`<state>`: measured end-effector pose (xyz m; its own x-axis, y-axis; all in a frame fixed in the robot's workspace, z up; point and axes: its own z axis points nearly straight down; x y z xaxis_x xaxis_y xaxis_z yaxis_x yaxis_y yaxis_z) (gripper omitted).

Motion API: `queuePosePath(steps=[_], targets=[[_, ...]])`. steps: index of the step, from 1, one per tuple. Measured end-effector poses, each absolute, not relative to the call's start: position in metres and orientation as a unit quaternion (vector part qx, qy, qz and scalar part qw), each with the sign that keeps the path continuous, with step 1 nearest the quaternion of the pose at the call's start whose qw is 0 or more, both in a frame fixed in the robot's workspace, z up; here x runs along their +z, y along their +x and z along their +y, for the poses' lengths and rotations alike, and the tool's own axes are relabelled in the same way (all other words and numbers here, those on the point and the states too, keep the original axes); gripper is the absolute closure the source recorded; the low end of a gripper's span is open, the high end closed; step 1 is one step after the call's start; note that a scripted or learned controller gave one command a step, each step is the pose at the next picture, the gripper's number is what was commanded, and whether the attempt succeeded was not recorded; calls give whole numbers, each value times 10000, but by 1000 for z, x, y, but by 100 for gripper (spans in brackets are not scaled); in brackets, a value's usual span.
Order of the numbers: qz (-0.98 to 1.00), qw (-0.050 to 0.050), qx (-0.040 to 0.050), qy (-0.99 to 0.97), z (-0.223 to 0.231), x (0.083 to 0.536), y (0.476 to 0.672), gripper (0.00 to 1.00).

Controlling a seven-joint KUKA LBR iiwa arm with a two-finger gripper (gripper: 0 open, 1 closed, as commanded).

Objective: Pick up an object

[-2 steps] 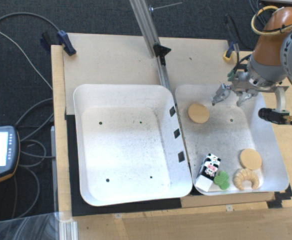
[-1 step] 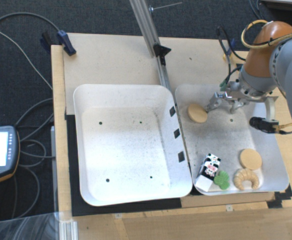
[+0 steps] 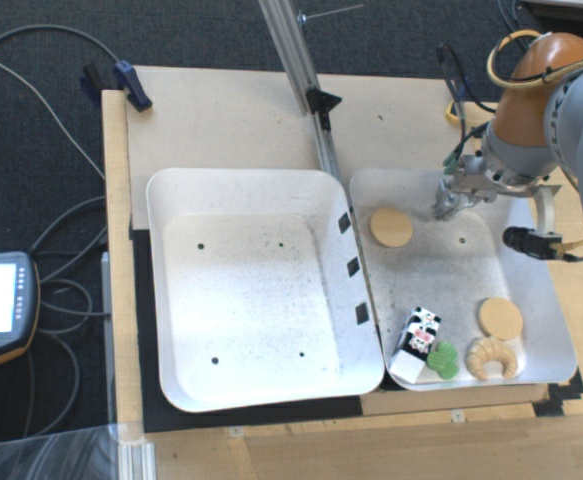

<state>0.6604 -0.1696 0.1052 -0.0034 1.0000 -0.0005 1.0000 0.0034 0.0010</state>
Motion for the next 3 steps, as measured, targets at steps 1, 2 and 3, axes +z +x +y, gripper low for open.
queuePosePath(steps=[1,2,3], targets=[[7079,31,22,7063,-165,155,670,100],[7072,32,19,7070,-167,204,664,100],[7076,45,25,7066,-171,269,668,100]])
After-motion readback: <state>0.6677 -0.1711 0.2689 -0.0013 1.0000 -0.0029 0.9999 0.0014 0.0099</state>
